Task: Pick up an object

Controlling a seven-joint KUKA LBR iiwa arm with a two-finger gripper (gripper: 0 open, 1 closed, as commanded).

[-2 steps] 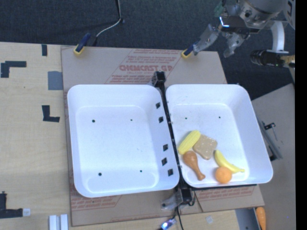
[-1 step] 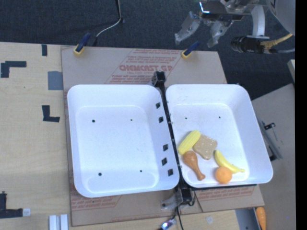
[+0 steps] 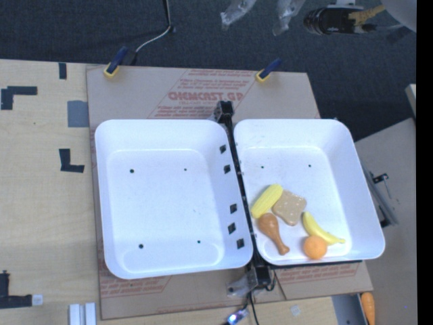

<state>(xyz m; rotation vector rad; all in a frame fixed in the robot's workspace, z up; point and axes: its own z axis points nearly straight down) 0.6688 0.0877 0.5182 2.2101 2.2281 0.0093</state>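
Observation:
The right bin [image 3: 338, 147] holds a cluster of toy food near its front: a yellow corn cob [image 3: 267, 200], a tan slice of bread [image 3: 289, 208], a brown chicken drumstick [image 3: 273, 231], a yellow banana [image 3: 319, 230] and an orange [image 3: 314, 248]. My gripper [image 3: 260, 9] hangs high at the top of the view, well behind both bins. Its two translucent fingers [image 3: 237, 8] stand apart with nothing between them.
The left bin [image 3: 108, 181] sits beside the right one on a cardboard sheet [image 3: 196, 97]. Blue and yellow clamps [image 3: 116, 61] hold the sheet's far corners. A black cable [image 3: 162, 12] runs down at the back.

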